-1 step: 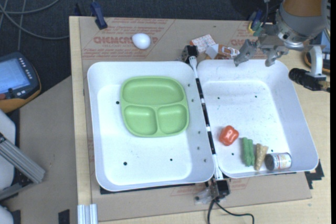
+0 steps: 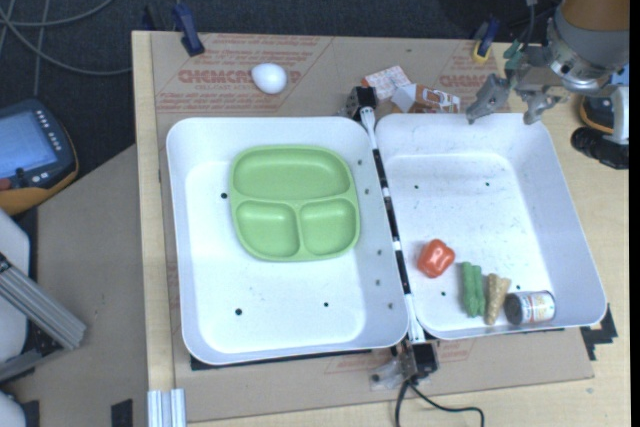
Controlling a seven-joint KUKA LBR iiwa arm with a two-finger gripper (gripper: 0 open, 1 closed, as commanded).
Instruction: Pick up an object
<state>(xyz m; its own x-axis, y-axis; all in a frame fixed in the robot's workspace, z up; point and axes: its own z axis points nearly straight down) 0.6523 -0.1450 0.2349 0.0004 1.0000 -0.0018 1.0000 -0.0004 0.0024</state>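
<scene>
The gripper (image 2: 510, 103) is hovering over the right bin's (image 2: 560, 175) far rim, fingers spread and gripping nothing; the tomato (image 2: 436, 258), likely its target, is lying at that bin's near side

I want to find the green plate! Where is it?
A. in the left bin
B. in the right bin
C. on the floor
A. The green plate with three sections lies in the left bin, while the red pepper lies in the right bin.
</scene>
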